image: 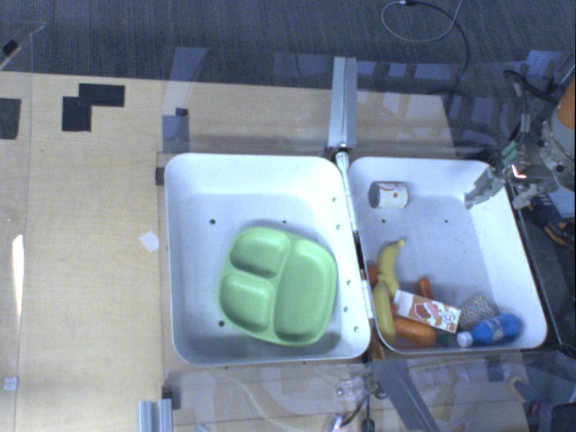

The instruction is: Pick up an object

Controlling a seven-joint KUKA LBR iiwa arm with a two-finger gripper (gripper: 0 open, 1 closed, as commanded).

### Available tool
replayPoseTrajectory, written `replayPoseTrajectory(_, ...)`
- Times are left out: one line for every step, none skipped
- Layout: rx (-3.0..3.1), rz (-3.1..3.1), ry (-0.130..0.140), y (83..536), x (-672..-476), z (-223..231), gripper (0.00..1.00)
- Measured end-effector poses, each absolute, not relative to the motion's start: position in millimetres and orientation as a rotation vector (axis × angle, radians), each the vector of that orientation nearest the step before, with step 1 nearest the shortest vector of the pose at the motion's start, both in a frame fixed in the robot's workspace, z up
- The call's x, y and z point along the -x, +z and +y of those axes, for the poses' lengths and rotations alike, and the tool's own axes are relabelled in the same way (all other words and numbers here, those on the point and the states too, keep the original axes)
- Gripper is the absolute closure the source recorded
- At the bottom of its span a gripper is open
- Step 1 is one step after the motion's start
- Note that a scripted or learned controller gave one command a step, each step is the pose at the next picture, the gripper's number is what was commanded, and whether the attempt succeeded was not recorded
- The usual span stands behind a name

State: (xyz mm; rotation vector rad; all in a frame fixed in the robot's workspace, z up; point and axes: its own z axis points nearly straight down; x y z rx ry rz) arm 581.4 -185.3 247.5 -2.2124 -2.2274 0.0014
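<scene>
We note a pale wooden bench (pixel 81 241) carrying two shallow white bins side by side, with dark blue-grey carpet (pixel 225 12) beyond and a thin cable (pixel 432 16) looping across it. Black square markers (pixel 90 104) sit on the bench's far left.

The left bin (pixel 193 196) holds a green divided plate (pixel 279 284). In the right bin (pixel 450 223) we see a small white cup (pixel 389 194) on its side near the far wall; along the near edge lie a banana (pixel 385 286), a carrot (pixel 416 331), a small printed carton (pixel 426 310) and a blue bottle (pixel 490 330), clustered and touching.

The gripper (pixel 490 185) hangs over the right bin's far right corner. Nothing is between its fingers; open or closed, we cannot tell.
</scene>
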Motion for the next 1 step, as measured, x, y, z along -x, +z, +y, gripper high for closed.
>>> replayPoseTrajectory(1.969, -2.451, -0.001, 308.0, -580.6, -191.1, 0.0)
